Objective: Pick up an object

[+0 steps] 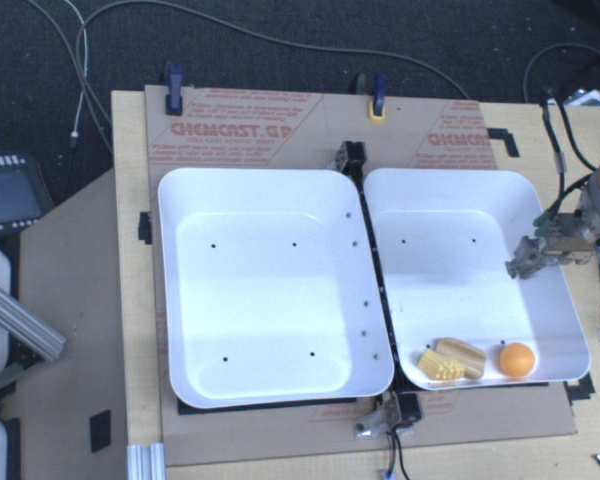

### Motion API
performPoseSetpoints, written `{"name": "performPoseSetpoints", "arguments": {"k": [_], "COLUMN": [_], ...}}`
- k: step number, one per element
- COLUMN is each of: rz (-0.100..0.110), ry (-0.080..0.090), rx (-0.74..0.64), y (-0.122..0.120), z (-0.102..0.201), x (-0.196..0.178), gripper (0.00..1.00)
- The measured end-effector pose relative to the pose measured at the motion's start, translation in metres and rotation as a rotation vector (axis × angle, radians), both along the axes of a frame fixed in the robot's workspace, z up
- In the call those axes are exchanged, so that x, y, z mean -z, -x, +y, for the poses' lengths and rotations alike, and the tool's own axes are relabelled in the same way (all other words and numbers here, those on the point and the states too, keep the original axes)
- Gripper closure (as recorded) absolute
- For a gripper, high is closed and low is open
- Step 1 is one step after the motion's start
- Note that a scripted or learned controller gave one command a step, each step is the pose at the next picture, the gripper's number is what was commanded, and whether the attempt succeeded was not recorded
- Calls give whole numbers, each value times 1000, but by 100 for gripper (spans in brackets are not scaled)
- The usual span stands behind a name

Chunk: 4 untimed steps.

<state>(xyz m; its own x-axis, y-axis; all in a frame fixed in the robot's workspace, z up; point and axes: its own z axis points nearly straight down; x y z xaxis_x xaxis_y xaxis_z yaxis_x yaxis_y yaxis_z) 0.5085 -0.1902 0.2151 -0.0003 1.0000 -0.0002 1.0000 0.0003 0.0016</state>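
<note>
While the arm (590, 223) reached in from the right of the camera view, its gripper (525, 259) was seen above the right edge of the right bin (450, 193), over that bin's white floor and clear of everything lying in it. Whether the fingers were spread or pressed together could not be told, since the gripper was small and blurred against the bin wall; nothing was seen between them.

Three objects were found along the near edge of the right bin, well apart from the gripper. An orange ball (517, 359) was placed near the bin's near-right corner. To its left, a tan bread-like roll (463, 350) was laid on its side, and a yellow piece resembling corn on the cob (440, 367) was set just beside the roll, touching or nearly touching it on the near-left side.

The left bin (265, 193) was set flush against the right one, with a dark seam and clamps (352, 155) between them at the far and near ends. Both bins were borne by a cardboard sheet (240, 123) printed with red lettering, held at its far edge by two blue clips (173, 86). Cables (80, 38) were trailed across the dark floor beyond the bench.
</note>
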Motion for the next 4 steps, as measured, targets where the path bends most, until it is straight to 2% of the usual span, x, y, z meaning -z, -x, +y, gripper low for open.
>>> {"name": "performPoseSetpoints", "arguments": {"k": [1,2,3,4], "rz": [-5,-3,-3,-8], "ry": [0,0,-1,-1], "rx": [-4,-3,-2,-3], "y": [-35,-53,-51,-92], "z": [50,79,110,153], "x": [-74,-120,-160,-326], "gripper": [100,100,100,100]}}
